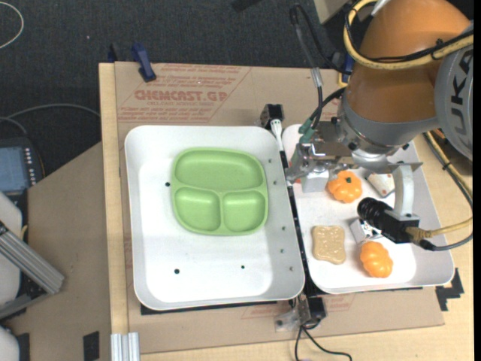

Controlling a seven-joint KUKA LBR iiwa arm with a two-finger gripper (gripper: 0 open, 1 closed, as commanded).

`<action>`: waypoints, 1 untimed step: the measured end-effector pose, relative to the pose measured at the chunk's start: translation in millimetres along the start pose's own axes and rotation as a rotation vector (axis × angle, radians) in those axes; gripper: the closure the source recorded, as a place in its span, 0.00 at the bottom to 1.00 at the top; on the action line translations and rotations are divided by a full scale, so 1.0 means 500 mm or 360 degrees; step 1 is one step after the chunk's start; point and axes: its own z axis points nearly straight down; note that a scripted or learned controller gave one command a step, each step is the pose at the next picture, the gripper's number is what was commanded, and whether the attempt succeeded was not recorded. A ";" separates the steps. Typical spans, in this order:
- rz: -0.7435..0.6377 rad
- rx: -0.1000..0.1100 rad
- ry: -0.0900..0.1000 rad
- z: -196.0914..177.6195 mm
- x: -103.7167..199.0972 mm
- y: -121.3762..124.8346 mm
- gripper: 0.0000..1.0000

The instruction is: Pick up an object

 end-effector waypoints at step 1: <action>0.0004 -0.0002 -0.0003 -0.063 0.072 -0.060 1.00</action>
